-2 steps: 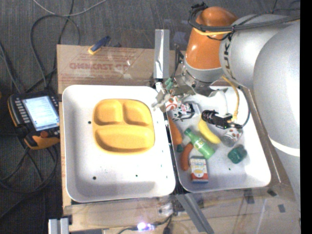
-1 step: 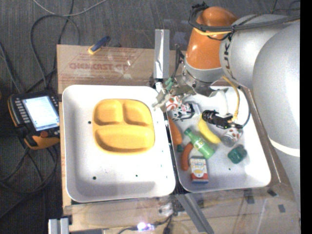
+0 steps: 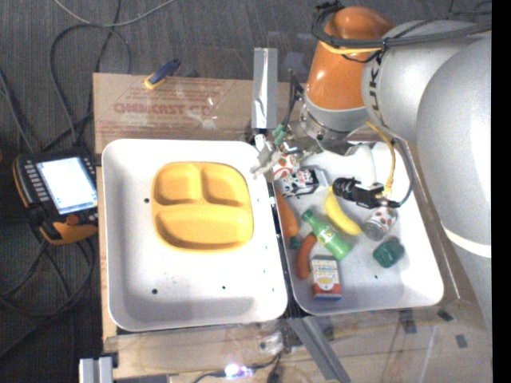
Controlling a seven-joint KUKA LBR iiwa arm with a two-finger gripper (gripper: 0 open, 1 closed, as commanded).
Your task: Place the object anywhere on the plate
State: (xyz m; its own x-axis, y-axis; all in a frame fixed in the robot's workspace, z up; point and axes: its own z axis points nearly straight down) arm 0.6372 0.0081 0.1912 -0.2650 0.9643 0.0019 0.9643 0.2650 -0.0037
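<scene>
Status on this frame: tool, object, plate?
Tool over the bins' divider, grip unclear. Yellow compartment plate bare in left white bin. Yellow banana, green bottle in right bin.

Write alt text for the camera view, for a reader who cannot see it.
A grey robot arm with an orange band reaches from the right, its gripper over the divide between two white bins. The left bin holds a yellow sectioned plate; the right bin holds a banana, a green bottle, a carrot, a small carton and other items.

Yellow plate (image 3: 204,204) in a white bin (image 3: 128,294); yellow banana (image 3: 342,215), green bottle (image 3: 326,234) (white label).
</scene>
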